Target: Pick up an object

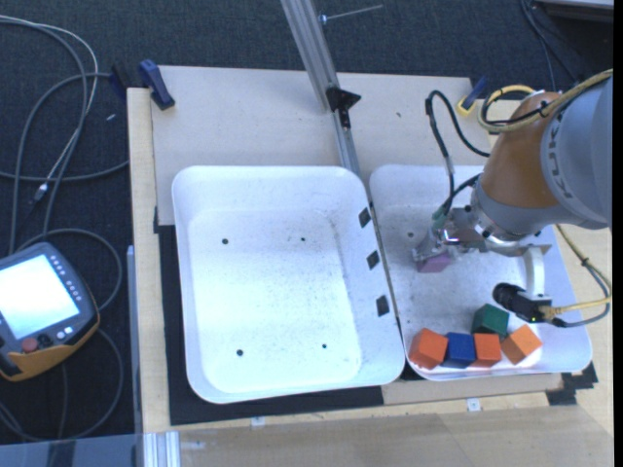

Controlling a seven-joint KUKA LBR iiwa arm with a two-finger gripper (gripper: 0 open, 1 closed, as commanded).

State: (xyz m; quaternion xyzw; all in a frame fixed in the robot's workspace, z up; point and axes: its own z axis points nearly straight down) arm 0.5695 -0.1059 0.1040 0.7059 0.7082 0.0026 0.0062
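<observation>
In the right bin (pixel 394 202), my gripper (pixel 435 244) hangs low over the middle of the floor, reaching in from the right under the grey and orange arm (pixel 531 163). A small pink-purple block (pixel 435 262) lies directly beneath its tip, partly hidden by it; whether the block is touched or held is unclear. Along the bin's near edge sits a cluster of blocks: an orange one (pixel 427 348), a blue one (pixel 460 348), another orange one (pixel 487 348), a green one (pixel 491 319) and an orange one (pixel 524 341).
The left bin (pixel 195 202) stands beside the right one, with black clips (pixel 373 259) along the shared wall. A slanted metal pole (pixel 321 56) rises behind the bins. A black connector with a yellow cable (pixel 521 302) hangs off the arm near the green block.
</observation>
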